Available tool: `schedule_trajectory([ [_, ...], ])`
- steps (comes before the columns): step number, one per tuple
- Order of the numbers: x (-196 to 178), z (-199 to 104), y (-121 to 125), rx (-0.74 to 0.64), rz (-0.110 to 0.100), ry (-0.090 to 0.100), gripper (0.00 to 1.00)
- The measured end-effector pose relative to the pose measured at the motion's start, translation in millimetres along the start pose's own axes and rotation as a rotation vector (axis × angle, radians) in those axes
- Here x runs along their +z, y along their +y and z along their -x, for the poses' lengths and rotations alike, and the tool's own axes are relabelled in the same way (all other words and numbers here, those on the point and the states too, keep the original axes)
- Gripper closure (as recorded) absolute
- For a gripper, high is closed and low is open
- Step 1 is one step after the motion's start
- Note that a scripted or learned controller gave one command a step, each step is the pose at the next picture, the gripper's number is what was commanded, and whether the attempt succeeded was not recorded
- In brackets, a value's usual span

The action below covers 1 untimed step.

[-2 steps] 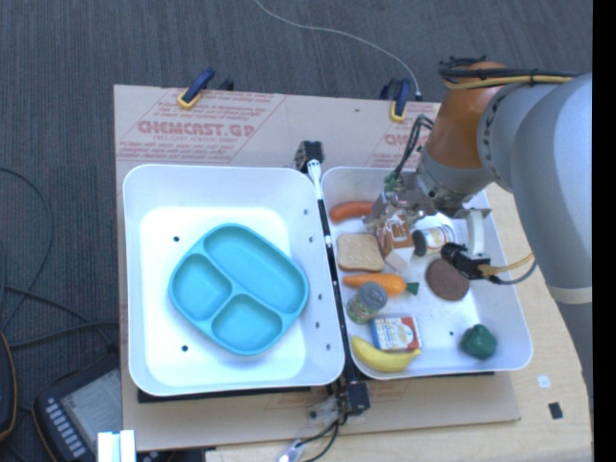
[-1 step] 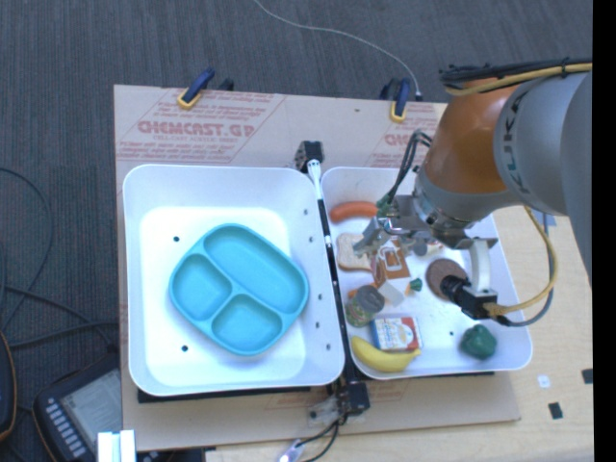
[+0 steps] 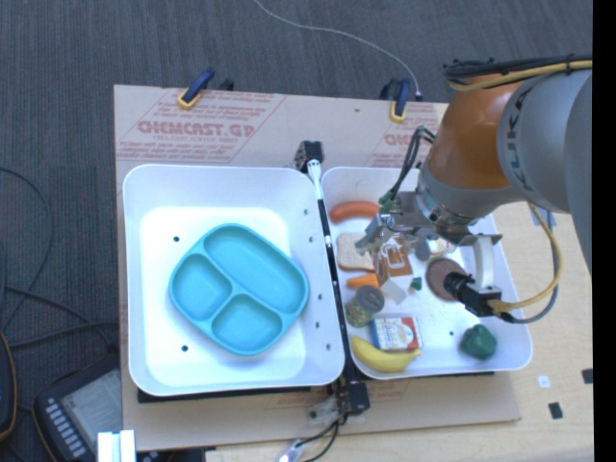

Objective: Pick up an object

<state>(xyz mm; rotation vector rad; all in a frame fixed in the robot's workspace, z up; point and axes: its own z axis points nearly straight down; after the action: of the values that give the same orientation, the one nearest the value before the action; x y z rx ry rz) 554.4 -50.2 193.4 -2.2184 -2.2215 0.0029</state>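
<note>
My gripper (image 3: 383, 243) hangs low over the middle of the right bin (image 3: 510, 354), under the grey arm with its orange band (image 3: 472, 152). Just left of it lies a bread slice (image 3: 347, 250). A small brown and white item (image 3: 397, 264) sits right beneath the gripper, partly hidden by it. Close by are an orange sausage (image 3: 354, 210), a small carrot (image 3: 363, 280), a round can (image 3: 366, 301), a red and white carton (image 3: 396, 333), a banana (image 3: 382, 356), a brown disc (image 3: 442, 277) and a green lump (image 3: 478, 341).
The left bin (image 3: 144, 354) holds a blue divided plate (image 3: 239, 288). A ridge where the two bins meet (image 3: 329, 277) runs just left of the bread. Blue and yellow clamps (image 3: 197, 86) (image 3: 401, 100) hold the board at the back. A cable (image 3: 553, 258) loops off the arm's right side.
</note>
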Motion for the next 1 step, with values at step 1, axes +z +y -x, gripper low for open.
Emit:
schedule_trajectory([
  [1,-9.3,-0.1,0.2,-0.001,0.000,0.000,1.00],
])
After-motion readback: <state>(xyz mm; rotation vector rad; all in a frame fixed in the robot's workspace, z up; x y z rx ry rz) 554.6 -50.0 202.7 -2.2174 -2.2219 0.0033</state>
